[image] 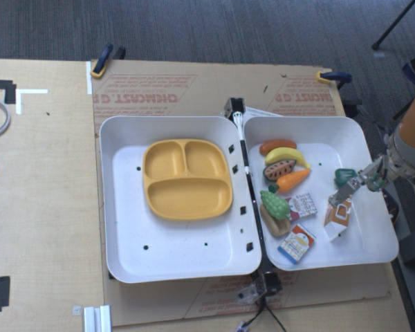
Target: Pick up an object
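The right white bin point(373, 251) holds several toy foods. A yellow banana point(288, 155), a red sausage point(273, 146), an orange carrot point(292, 180) and a green broccoli point(275, 205) lie at its left side. Near the right wall a dark green piece point(344, 177) sits just above an orange-and-white carton point(339, 216). My gripper point(347, 194) reaches in over the bin's right wall, low between the green piece and the carton, with its tip close to the carton's top. I see nothing lifted off the bin floor.
In the left bin point(124, 254) there is a yellow divided plate point(188, 178). A small patterned box point(303, 204) and a blue-edged box point(296, 244) lie in the right bin's lower middle. A clamp and hinge run down the ridge between the bins point(243, 178).
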`<move>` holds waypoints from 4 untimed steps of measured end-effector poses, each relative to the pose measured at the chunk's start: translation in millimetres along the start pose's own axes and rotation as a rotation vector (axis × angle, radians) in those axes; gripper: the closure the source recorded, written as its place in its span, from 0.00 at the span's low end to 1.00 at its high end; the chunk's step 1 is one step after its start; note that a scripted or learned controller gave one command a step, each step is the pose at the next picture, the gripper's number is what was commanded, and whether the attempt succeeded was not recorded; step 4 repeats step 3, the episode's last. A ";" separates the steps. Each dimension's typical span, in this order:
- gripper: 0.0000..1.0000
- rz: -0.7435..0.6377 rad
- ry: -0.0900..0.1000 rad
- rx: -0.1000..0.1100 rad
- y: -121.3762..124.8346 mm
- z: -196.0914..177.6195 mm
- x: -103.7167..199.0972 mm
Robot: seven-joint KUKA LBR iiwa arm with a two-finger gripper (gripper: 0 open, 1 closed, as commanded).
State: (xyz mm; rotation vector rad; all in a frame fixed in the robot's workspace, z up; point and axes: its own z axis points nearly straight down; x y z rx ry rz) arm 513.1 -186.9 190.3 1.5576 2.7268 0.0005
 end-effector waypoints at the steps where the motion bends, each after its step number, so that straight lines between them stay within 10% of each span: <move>1: 0.00 -0.255 -0.002 -0.002 13.9 95.5 41.0; 2: 1.00 -0.251 -0.004 -0.004 14.4 85.1 39.3; 3: 1.00 -0.295 -0.003 -0.002 3.0 -77.4 71.5; 4: 1.00 -0.295 -0.003 -0.002 3.0 -77.4 71.5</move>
